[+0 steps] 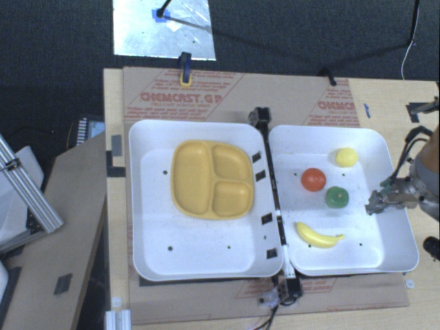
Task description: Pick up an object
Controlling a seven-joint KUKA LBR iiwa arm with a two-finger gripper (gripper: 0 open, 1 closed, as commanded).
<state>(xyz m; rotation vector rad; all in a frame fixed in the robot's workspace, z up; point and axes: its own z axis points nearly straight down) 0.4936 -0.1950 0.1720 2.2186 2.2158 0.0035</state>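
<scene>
The right bin (385,249) holds a yellow lemon (346,157) near its far side, a red tomato (313,179) and a green round fruit (336,196) in the middle, and a yellow banana (317,236) toward the front. My gripper (379,202) hangs over the right edge of that bin, to the right of the green fruit and apart from it. Nothing shows between its tips.
The left bin (155,253) carries a yellow three-compartment plate (210,179). A black divider with clips (269,184) runs between the bins. Cardboard (227,95) lies under both bins, and a shiny metal sheet (163,19) sits on the dark floor behind.
</scene>
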